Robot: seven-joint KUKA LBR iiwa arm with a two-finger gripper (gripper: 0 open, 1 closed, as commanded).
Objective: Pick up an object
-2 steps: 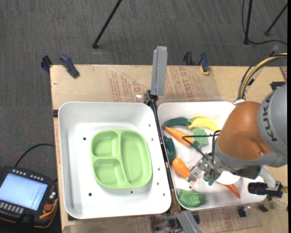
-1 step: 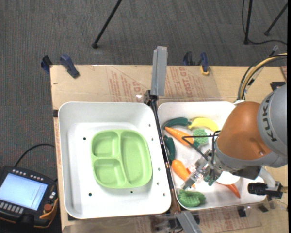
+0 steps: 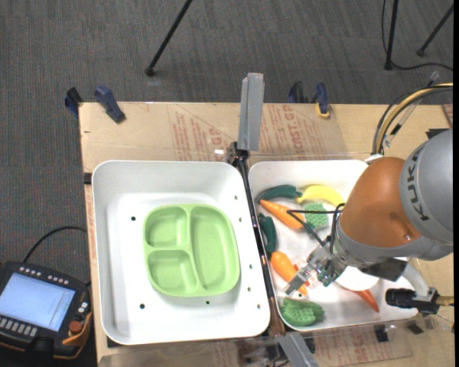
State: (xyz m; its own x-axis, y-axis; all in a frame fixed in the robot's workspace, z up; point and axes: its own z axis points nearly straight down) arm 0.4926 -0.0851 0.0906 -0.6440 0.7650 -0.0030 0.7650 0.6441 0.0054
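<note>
Grey-and-orange arm's claw, whose state I cannot tell, risks slipping off the orange plastic carrot directly beneath it.

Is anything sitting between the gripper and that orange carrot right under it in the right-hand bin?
Nothing visible does. The gripper hangs right beside the orange carrot in the right bin, with bare bin floor around it. The green toy lies nearer the front rim, off that path.

Light green three-compartment plastic tray lies flat in left white bin. Handheld control pendant with lit screen rests on grey carpet beside brown tabletop.
</note>
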